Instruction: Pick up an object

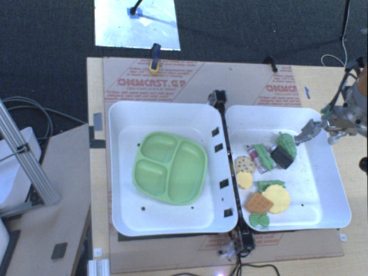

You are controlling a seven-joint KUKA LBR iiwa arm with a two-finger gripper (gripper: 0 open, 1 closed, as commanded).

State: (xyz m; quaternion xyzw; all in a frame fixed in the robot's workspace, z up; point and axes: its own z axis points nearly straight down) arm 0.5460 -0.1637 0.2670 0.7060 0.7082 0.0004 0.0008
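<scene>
The gripper (307,130) hangs over the right bin's (330,171) far-right part, just beside a green toy (286,142) and black block (281,156); I cannot tell its opening. The left bin (118,154) holds 1 green divided plate (170,167).

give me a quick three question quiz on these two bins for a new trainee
1. True or false: the green divided tray lies in the left bin.
2. Which bin is the gripper over? A) left B) right
3. Fill in: the black block touches the ____ leafy toy.

Key: 1 true; 2 B; 3 green
</scene>
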